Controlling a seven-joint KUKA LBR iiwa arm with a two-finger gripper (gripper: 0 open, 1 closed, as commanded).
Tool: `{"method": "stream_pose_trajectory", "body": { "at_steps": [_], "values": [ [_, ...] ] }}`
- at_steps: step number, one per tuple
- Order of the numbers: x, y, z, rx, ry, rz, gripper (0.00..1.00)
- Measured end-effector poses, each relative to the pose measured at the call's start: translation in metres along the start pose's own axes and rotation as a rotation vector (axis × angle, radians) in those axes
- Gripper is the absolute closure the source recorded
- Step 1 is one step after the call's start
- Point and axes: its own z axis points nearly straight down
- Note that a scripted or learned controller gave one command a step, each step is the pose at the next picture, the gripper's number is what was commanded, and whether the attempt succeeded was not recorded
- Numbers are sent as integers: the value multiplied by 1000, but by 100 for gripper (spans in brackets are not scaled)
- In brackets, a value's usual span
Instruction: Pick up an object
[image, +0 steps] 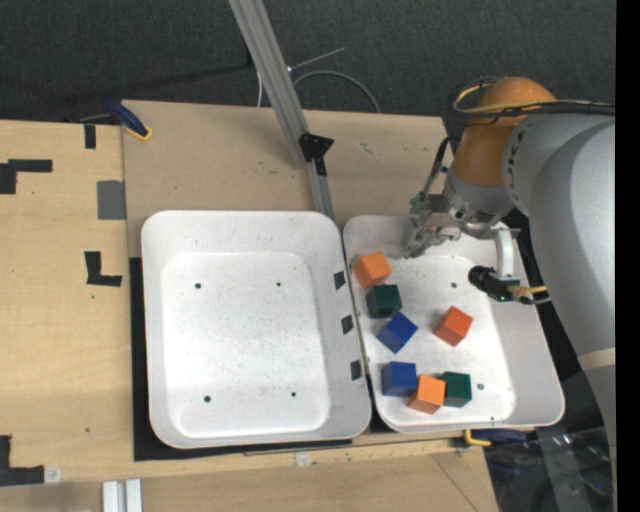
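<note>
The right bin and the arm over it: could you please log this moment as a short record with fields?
right bin: seven cubes
orange cubes: upper left, middle right, front
blue cubes: middle, front
green cubes: upper, front
hand: over the bin's back edge, nothing seen held
left bin: beside it

Two white bins (250, 225) are sitting side by side; the right one is holding seven cubes: three orange (374, 267), two blue (398, 331), two green (383, 300).
</note>
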Motion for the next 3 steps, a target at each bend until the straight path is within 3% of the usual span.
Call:
{"method": "stream_pose_trajectory", "body": {
  "at_steps": [1, 3],
  "values": [
    [-7, -4, -58, -13, 0, 1, 100],
    [4, 0, -163, -14, 0, 1, 100]
  ]
}}
